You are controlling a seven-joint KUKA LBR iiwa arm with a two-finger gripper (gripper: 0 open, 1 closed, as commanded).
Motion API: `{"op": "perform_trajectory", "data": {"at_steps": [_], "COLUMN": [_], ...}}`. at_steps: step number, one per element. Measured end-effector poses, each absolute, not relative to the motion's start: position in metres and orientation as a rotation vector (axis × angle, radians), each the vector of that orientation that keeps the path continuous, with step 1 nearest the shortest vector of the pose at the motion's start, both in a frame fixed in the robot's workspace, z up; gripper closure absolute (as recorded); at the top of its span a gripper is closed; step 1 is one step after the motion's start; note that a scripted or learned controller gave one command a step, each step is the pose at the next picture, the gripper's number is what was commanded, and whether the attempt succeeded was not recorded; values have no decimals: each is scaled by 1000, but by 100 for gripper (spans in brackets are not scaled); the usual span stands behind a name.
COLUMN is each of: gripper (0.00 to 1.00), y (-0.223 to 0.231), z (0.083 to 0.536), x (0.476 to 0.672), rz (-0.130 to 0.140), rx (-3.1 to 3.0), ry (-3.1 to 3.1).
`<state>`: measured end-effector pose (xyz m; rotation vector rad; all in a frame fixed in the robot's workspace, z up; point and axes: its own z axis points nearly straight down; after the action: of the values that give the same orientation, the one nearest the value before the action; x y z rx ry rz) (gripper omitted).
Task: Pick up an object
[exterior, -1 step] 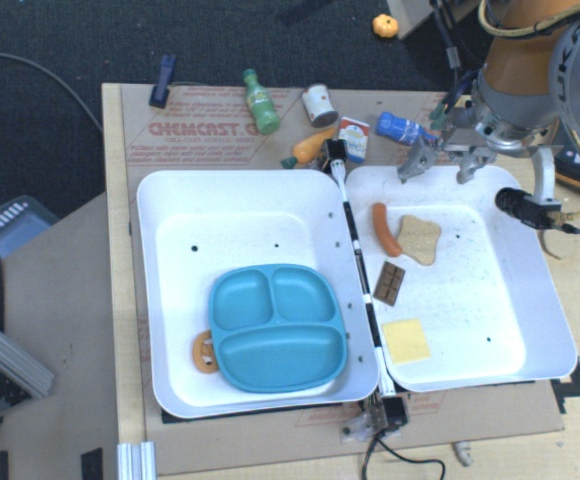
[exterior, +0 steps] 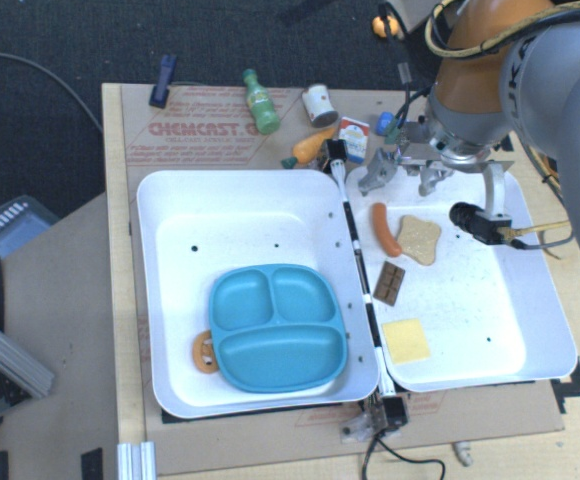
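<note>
step in hand: approach, nothing gripped yet. the task names no one target. the likeliest picks are the sausage and the bread, both in the far half of the right bin, toward the wall it shares with the other bin. the gripper hangs over that bin's far edge, just beyond those two, jaws spread wide with nothing between them. judgement: the sausage is the better bet, being narrow and rounded. set the jaws across its short axis, centre over its middle, come straight down until the tips flank it, then close. risk: it lies near the shared wall and just beside the bread, so a finger could clip either one. the bread is flat and low, so the jaws may skate over it. containers, left to right: the left bin holds a blue plate with three wells, nothing in them, set toward the near side. a small brown pretzel pokes out from under the plate's left edge. the right bin also holds a dark chocolate bar, near the shared wall and just nearer than the sausage. a yellow cheese slice lies nearer still, close to the near rim. both lie flat, apart from each other.
</note>
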<state>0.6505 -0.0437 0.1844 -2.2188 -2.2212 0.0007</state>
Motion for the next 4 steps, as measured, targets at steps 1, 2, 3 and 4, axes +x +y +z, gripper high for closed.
{"op": "perform_trajectory", "data": {"at_steps": [1,2,3,4], "gripper": [0,0,0,0], "y": [-46,-95,-95,-97], "z": [185,91,88,88], "x": [640,601,634,594], "rz": [2,1,-5,-5], "rx": [-2220,-2223,-2225,-2226], "ry": [-2220,-2221,-2226,-2226]}}
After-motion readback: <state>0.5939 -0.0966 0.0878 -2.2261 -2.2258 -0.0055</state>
